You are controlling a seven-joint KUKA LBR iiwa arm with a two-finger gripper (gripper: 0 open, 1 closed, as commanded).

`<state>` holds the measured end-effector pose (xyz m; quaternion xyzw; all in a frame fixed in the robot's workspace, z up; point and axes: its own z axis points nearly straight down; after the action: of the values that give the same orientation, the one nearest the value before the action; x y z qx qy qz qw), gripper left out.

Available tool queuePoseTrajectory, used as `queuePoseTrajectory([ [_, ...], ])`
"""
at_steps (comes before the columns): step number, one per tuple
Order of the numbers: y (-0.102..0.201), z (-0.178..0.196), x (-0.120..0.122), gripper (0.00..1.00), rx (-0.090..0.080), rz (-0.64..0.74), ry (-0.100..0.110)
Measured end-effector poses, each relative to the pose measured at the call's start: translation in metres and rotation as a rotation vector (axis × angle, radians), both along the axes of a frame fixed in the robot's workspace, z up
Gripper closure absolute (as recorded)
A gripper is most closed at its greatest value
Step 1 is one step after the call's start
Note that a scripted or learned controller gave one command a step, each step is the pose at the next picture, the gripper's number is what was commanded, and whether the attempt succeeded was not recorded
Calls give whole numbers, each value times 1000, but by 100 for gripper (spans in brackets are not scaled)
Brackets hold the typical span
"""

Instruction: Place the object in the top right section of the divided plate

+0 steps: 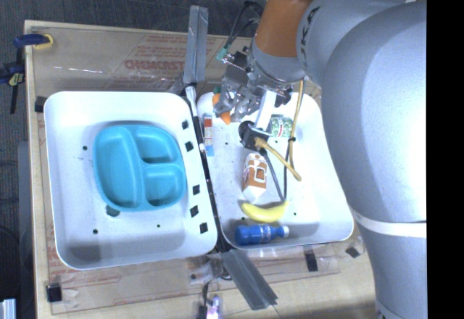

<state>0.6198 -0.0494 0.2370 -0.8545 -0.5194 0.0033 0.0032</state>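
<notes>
A view from above shows a wooden tabletop (94, 46) carrying two shallow white bins side by side. The left bin (65, 165) holds a blue divided plate (140, 165) with three sections, lying near the bin's middle. The right bin (330, 216) holds several small things. At its near edge, farthest from the plate's top, lies a blue bottle (262, 233) on its side, and just above it, touching or nearly so, a yellow banana (264, 211). Above the banana lies a small orange and white carton (255, 171). A small green and white packet (279, 125) sits toward the bin's far side, and a white bottle with an orange patch (208, 104) rests in the far corner beside the wall shared with the left bin. The grey arm with its orange band reaches in over the right bin, and its hand (243, 104) hangs over that far corner, right of the plate and well above the carton and banana. Whether it is open or closed cannot be told, and nothing is clearly seen in its grip.
</notes>
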Motion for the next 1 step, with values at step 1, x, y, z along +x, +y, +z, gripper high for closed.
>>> queuePoseTrajectory([
  [1,61,-42,-67,100,-1,132,-3],
])
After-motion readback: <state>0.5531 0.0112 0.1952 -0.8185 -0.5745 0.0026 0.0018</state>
